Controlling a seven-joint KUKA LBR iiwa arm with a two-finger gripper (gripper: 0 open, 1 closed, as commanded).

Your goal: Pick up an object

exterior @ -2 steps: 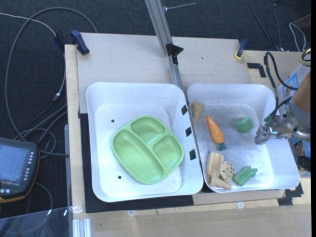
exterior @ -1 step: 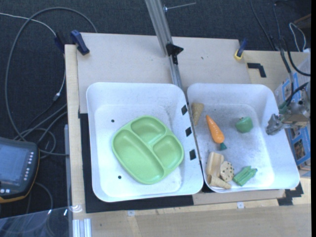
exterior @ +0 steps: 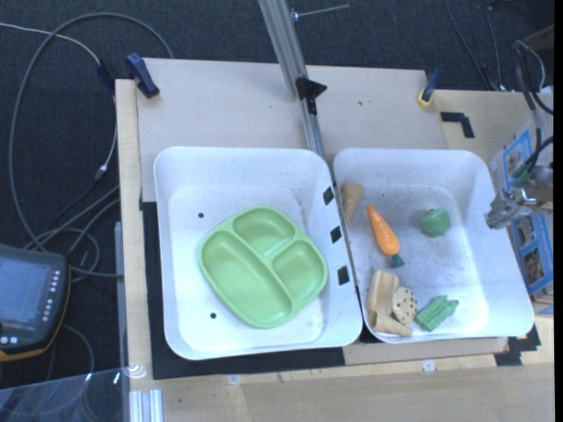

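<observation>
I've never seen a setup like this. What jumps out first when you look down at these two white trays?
The pale green plastic divided plate fills much of the left shallow white bin. In the right shallow white bin, the bright orange toy carrot lies near the middle, with a small green pepper-like toy to its right. The metal pincer sits at that bin's right rim.

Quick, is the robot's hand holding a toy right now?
Hand: at the right bin's edge; open or closed cannot be told, no toy seen in it.
</observation>
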